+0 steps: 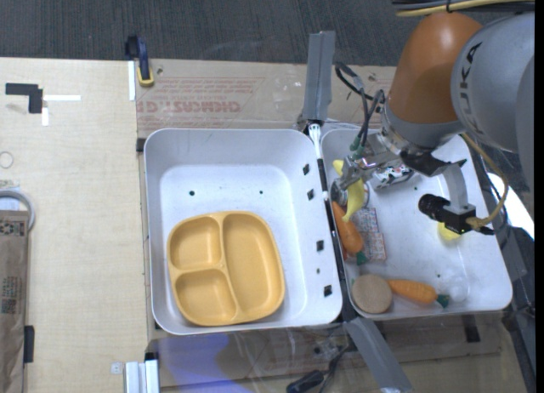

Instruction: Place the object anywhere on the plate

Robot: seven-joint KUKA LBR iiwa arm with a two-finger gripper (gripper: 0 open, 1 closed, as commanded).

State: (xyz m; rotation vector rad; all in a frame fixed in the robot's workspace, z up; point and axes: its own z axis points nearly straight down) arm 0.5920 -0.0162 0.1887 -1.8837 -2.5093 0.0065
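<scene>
A yellow plate [225, 268] with three compartments lies in the left bin [212, 157], toward its front. My gripper [350, 180] is low over the left side of the right bin [484, 285], right above a yellow banana [355, 199] that leans along the bin's left wall. Just below the banana lies an orange carrot [347, 233]. The arm's wrist and cables hide where the gripper meets the banana.
The right bin also holds a second carrot [414, 291], a round tan disc [371, 294], a small speckled packet [372, 238] and a yellow piece [450, 230] under a black fitting. A divider wall [327, 213] separates the bins.
</scene>
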